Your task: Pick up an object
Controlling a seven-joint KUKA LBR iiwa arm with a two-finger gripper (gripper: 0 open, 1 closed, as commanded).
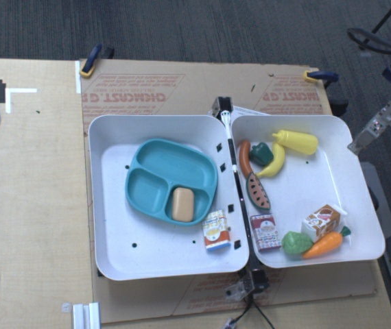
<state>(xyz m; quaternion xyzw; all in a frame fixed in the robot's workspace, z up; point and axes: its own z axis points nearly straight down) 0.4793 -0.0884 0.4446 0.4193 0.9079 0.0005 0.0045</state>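
Grey hand (381,123) hangs outside right bin (333,204), grip state unclear. Approach step, nothing grasped. Next: move inward over mustard (295,141), nearest item, then descend.

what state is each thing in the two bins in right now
teal plate: flat in left bin, holds bread
bread: lying in a plate compartment
small carton: on its side beside plate
mustard bottle: lying down
carrot: lying by green vegetable
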